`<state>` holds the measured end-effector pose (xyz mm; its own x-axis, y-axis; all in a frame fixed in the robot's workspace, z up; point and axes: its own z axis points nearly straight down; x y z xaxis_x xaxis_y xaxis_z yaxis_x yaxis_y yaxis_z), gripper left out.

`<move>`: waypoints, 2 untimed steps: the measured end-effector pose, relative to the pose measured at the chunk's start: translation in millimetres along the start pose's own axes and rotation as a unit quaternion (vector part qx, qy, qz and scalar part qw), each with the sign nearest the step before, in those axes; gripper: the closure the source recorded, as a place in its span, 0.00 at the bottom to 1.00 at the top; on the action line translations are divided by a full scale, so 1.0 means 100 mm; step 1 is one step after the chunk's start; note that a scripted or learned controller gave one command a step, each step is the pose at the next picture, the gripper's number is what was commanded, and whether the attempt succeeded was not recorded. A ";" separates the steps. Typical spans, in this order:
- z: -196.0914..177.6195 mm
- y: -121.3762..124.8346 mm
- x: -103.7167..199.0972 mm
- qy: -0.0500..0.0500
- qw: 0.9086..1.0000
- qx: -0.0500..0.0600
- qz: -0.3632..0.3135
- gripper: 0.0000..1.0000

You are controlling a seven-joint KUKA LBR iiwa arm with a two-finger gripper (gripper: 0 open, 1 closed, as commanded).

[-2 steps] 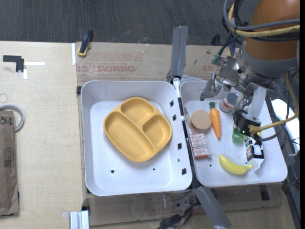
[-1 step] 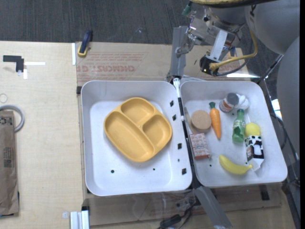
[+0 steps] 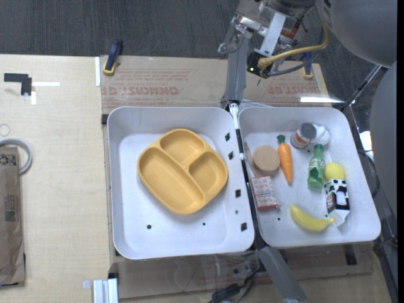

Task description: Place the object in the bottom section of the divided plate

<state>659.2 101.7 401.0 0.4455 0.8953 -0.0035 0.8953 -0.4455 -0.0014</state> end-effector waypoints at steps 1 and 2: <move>0.45 -1.14 0.02 -0.001 0.997 0.001 0.072 0.00; 0.45 -1.14 0.01 -0.001 0.997 0.001 0.072 0.00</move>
<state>557.9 153.5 356.3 0.5698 0.8218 -0.0053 0.8218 -0.5698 -0.0022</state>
